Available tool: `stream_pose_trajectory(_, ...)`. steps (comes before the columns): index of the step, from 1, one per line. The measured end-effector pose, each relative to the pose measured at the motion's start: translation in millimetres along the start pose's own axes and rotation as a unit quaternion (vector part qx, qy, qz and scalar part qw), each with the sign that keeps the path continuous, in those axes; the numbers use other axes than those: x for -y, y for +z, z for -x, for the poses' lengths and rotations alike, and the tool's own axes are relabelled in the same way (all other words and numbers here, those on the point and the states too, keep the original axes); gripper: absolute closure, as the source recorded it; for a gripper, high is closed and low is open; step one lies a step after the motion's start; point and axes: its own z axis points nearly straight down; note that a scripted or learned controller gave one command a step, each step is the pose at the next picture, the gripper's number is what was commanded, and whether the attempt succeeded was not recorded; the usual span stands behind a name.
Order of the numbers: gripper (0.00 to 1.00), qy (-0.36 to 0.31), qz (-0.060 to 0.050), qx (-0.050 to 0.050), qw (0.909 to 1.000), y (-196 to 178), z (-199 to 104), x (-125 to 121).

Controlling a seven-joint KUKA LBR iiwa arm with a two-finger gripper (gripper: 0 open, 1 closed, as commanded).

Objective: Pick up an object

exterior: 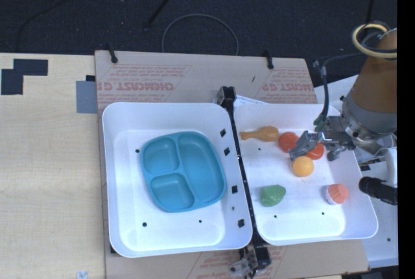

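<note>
Tray [183, 170] in left bin [123, 128]

Grey arm [371, 109] with a broad orange band above the wrist, yellowish cable loop at its top, black cable alongside, metallic grey gripper [303, 149] with dark fittings

Left bin [123, 141]: a blue divided plate [183, 170] fills the middle, leaving a bare white strip along every wall.
Divider: a black clamp bar [237, 167] runs between the bins, far to near.
Right bin [353, 219], far part: crowded. A tan drumstick-shaped toy [259, 134], a red ball [288, 141] and an orange ball [302, 167] lie close together, with the gripper [305, 145] just above them.
Right bin, near part: a green lump [273, 194] and a pink-and-white piece [336, 193] sit well apart, with bare floor between and nearer.
</note>
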Motion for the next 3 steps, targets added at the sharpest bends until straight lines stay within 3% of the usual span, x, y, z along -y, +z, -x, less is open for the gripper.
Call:
stream_pose_trajectory(1, 0.00, -0.001, 0.006, 0.001, 1.0000, -7, 0, -2)
stream_pose_trajectory(3, 0.00, 0.000, 0.005, 0.000, 1.0000, 111, -8, -3)
